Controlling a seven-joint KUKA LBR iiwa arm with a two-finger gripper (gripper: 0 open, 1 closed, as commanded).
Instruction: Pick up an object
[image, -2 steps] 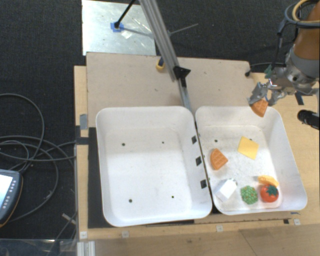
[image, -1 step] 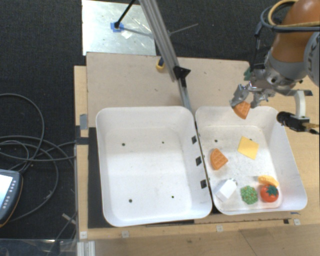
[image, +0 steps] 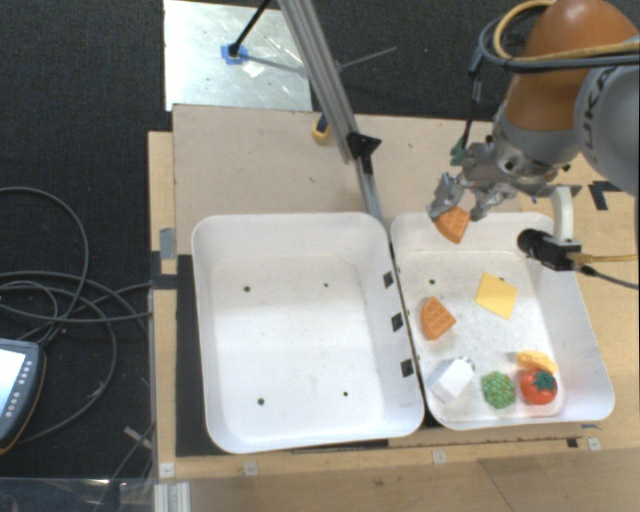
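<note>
A fixed camera looks down at a slant on a bench with two shallow white bins side by side. The left bin (image: 290, 330) fills the middle of the frame. The right bin (image: 590, 390) sits against it at the right and holds the loose objects, which keeps the grasping targets in one place.

In the upper right of the frame, the grey arm (image: 560, 80) with its orange band reaches in. Its gripper (image: 458, 205) hangs over the upper left corner of the right bin. An orange wedge (image: 452, 225) sits between the fingers, which are closed on its upper part. The wedge appears lifted clear of the bin floor, so the pick looks made, though I judge the hold shallow because most of the piece hangs below the fingertips.

Lower in the right bin lie the other pieces, well apart from the gripper:
- a second orange wedge (image: 436, 318) near the bin's left wall
- a yellow square (image: 497, 296) right of it
- a white block (image: 452, 379) at the lower left
- a green bumpy piece (image: 497, 389), a red tomato-like piece (image: 539, 386) and a small yellow-orange piece (image: 534, 358), clustered at the lower right

Black cables (image: 60, 280) trail along the frame's left edge.
</note>
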